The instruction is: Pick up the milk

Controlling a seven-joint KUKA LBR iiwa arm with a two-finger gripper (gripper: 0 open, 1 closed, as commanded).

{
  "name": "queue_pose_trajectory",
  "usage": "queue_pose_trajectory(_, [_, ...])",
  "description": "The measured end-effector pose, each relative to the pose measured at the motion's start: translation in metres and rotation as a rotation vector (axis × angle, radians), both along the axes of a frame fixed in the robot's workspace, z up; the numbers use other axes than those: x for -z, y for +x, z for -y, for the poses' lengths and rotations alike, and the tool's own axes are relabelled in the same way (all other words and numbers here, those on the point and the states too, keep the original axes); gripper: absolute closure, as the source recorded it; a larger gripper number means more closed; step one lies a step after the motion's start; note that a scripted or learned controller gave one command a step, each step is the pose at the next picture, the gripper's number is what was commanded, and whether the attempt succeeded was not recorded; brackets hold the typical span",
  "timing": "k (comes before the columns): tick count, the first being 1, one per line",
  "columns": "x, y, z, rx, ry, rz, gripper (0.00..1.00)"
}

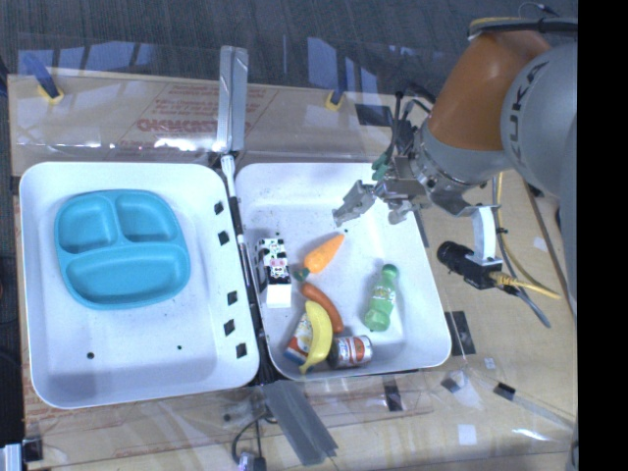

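Note:
The milk (pixel 274 269) is a small white carton with black cow patches. It lies by the left wall of the right bin (pixel 294 186), beside the divider. My gripper (pixel 374 210) hovers over the back right part of that bin, up and to the right of the carton and well apart from it. Its fingers (pixel 350 207) are spread open with nothing between them. An orange carrot (pixel 324 253) lies between the gripper and the milk.
The right bin also holds a green bottle (pixel 381 298), a banana (pixel 314 338), a red pepper (pixel 321 300) and a small can (pixel 352 350) near the front. In the left bin (pixel 137 361) a blue divided plate (pixel 120 246) rests.

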State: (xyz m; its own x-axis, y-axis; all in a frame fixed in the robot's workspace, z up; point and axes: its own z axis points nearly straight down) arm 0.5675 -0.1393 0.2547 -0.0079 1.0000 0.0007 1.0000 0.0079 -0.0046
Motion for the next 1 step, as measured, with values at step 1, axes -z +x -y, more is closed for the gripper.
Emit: queue_pose_trajectory(1, [0.1382, 0.0110, -0.0390, -0.241, -0.001, 0.010, 0.00])
